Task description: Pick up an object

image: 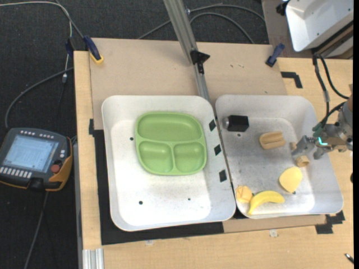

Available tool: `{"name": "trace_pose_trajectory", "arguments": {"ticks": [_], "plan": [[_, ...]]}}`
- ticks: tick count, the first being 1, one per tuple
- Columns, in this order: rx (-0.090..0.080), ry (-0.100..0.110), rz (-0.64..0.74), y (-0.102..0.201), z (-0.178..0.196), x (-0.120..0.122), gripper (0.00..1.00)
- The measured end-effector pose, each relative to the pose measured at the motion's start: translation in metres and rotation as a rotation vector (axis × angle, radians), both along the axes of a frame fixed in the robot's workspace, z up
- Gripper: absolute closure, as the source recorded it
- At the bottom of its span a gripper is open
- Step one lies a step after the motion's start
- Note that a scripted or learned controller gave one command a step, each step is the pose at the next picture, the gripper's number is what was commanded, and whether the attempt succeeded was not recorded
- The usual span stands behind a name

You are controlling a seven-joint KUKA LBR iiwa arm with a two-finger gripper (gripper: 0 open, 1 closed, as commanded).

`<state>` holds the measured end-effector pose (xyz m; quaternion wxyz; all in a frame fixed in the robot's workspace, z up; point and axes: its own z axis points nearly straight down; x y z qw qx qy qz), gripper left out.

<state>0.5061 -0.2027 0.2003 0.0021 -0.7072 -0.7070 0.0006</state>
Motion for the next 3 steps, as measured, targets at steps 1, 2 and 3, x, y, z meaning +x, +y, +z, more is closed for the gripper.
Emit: {"name": "trace_pose_trajectory", "arguments": {"ticks": [1,2,3], "plan": [[-0.001,-0.003,0.001,0.000,0.001,0.001,0.00],[0.001,0.003,-0.001,-0.007,-0.048,-0.007,0.00],[0.001,0.002,-0.001,-0.011,-0.092,-0.009,0.00]]}}
